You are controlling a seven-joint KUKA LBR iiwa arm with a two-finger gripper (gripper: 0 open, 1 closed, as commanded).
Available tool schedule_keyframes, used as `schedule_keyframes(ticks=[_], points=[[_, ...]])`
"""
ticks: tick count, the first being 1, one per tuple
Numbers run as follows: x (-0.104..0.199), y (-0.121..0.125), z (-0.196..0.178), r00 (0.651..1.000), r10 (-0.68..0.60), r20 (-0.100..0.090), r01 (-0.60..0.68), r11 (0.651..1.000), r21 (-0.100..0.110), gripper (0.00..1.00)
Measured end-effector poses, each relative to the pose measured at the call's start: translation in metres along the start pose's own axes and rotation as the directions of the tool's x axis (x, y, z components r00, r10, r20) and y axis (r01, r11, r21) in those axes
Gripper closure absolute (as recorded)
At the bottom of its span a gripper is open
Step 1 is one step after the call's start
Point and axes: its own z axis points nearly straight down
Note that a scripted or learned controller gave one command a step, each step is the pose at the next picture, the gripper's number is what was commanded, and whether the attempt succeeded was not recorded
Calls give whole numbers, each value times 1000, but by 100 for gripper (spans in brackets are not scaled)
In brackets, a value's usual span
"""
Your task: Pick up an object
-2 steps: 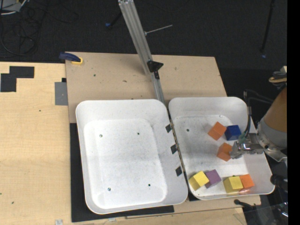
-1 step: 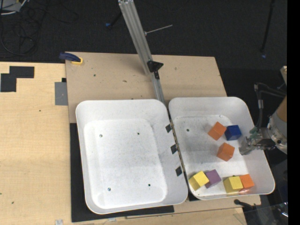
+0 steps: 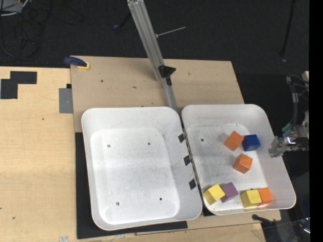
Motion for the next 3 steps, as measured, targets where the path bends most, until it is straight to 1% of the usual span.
schedule_keyframes(ticks=[1,2,3], points=[[38,24,2,1000,-2,-3,2,1000,6,100],[85,44,-4,1000,-3,-4,3,1000,6,100],[125,61,-3,1000,-2,-3,2,1000,6,100]])
